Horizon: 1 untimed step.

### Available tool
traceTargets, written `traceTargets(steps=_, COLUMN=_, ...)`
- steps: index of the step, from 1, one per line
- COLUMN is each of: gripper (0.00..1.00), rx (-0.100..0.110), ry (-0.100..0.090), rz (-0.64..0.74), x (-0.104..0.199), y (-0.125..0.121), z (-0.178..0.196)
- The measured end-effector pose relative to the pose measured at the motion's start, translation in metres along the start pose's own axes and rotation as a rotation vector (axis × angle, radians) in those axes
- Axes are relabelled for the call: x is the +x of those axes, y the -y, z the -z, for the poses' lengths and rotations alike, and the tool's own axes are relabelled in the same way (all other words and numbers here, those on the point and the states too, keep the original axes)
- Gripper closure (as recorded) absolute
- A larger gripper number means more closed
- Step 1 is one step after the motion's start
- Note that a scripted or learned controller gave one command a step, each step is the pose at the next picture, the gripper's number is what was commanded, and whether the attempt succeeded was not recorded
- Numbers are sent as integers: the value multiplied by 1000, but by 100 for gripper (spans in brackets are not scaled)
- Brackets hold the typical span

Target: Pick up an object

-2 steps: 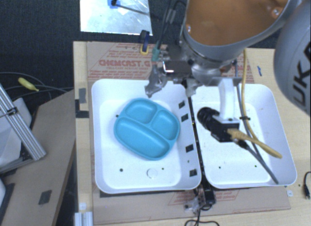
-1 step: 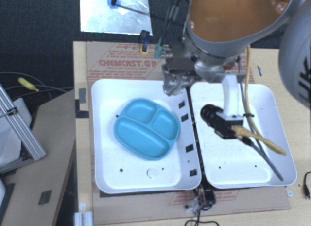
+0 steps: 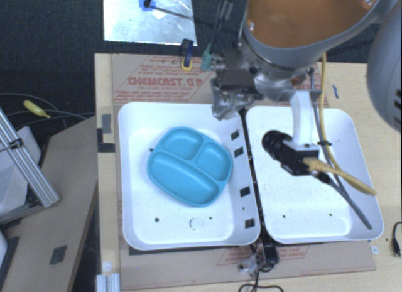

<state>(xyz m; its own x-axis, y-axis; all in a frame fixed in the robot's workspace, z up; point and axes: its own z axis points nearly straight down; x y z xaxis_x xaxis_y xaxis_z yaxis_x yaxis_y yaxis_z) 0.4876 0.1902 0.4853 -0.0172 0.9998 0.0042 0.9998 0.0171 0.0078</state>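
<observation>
A blue divided plate (image 3: 190,166) lies flat in the left white bin (image 3: 139,221), near its middle. My gripper (image 3: 227,103) hangs over the back edge where the two bins meet, just behind and to the right of the plate. The gripper looks apart from the plate, and nothing shows in its grasp. The big grey and orange arm covers the top right of the view.
The right white bin (image 3: 314,225) sits beside the left one, with a black divider strip (image 3: 246,171) between them. Both rest on cardboard (image 3: 157,80). A shiny sheet (image 3: 147,8) lies behind, and a metal frame (image 3: 22,171) stands at the left.
</observation>
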Motion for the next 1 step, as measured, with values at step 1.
traceTargets(steps=1, gripper=100, rx=13, ry=8, rz=-23, x=-50, y=-20, z=-91)
